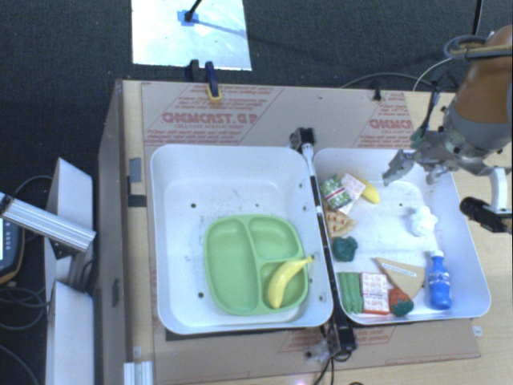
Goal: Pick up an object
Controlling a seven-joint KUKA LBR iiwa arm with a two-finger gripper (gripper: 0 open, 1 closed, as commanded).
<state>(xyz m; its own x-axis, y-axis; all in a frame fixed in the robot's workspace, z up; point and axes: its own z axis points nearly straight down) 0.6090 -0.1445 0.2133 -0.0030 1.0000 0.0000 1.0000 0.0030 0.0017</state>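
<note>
Near edge of right bin [473, 291]: blue bottle [438, 280], cheese wedge [403, 271], packet [373, 293] packed tight, so a grab there likely clips a neighbour. Mid: white crumpled thing [422, 221], low contrast on the white floor, easy miss. Far: gripper [418, 167] hangs over the bin's back rim, fingers spread, nothing between them; descending here risks hitting the rim.

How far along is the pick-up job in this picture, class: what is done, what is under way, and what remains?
Done: nothing looks lifted yet; the banana lies on the green tray, and the blue bottle lies in the right bin. Under way: the gripper hangs open above that bin's far edge, holding nothing. Left: descend, close on one object, lift it.
</note>
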